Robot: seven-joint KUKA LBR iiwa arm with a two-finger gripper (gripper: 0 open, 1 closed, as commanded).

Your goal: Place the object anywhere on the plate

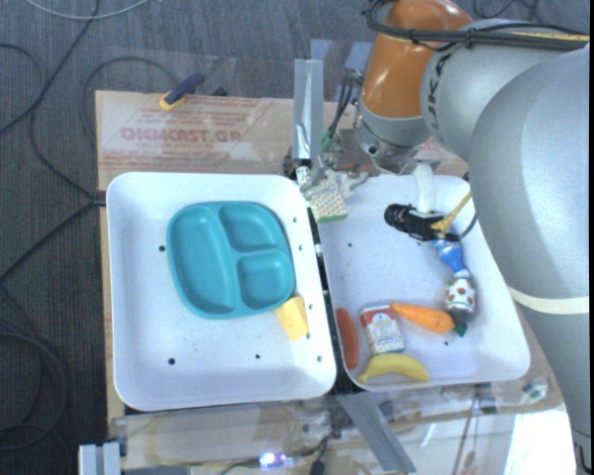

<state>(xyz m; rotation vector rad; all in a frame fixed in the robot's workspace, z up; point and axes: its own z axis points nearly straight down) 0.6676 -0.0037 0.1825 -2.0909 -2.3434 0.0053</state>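
We see the hand (327, 191) holding a small checkered tile (328, 203) over the bins' divider; released here, it likely misses the teal three-compartment plastic plate (230, 257).

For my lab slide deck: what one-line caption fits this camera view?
Robot arm's gripper hovers at the bins' divider, teal plate left, toy food right.

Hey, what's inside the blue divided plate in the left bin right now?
The blue plate has three bare compartments. A yellow block lies beside its lower right corner on the left bin. Nothing covers the plate.
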